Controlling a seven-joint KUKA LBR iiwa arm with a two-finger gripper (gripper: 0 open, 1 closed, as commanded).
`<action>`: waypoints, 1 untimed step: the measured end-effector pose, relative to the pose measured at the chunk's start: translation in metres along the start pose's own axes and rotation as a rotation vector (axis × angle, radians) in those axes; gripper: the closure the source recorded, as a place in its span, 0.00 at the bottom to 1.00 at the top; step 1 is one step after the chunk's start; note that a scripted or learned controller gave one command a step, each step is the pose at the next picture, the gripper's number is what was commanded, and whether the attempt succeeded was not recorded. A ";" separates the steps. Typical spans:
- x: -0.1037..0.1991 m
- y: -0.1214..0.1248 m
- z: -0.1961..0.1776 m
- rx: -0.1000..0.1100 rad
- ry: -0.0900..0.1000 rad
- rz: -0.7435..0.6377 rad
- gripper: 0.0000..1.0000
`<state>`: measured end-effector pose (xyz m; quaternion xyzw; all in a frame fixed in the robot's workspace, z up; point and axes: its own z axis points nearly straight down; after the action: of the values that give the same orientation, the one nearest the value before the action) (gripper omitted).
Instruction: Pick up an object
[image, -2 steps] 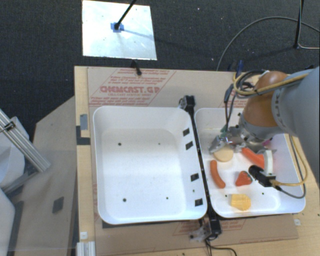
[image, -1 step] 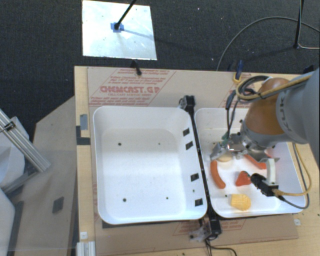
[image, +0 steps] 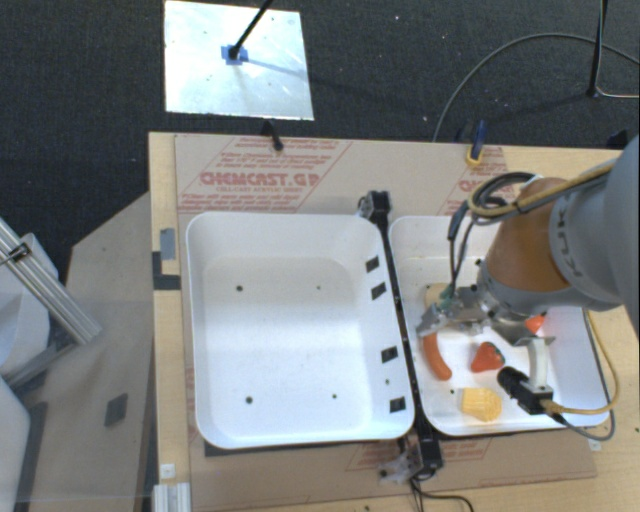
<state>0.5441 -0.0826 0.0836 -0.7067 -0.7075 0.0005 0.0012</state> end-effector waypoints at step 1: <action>0.000 0.013 -0.001 -0.005 -0.001 -0.002 0.00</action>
<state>0.5569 -0.0827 0.0847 -0.7059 -0.7084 -0.0009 -0.0009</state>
